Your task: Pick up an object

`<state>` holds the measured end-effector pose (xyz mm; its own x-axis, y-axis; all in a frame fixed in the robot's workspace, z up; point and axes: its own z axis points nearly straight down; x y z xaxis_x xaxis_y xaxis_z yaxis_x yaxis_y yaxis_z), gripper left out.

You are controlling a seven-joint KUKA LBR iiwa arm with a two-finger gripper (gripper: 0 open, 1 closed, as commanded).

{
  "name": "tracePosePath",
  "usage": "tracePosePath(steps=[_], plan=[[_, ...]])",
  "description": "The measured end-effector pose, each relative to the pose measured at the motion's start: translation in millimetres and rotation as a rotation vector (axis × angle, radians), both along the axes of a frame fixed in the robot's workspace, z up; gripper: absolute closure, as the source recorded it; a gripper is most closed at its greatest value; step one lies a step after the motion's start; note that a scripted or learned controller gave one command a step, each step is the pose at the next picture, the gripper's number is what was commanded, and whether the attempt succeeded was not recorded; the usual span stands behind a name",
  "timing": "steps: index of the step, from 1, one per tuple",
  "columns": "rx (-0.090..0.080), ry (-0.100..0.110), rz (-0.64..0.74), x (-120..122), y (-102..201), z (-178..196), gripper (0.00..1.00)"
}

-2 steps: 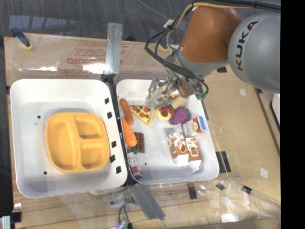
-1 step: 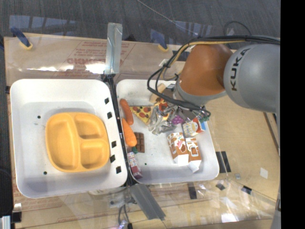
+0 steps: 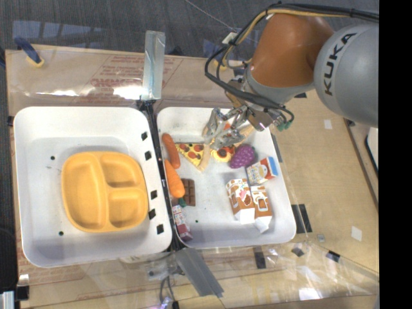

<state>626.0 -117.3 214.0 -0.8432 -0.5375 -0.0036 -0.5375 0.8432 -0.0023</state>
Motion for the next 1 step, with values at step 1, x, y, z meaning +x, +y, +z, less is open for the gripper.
tracePosePath(steps=[1], plan=[[0.002,0.006,0.129,30.9,14.3,9.8,1.0]])
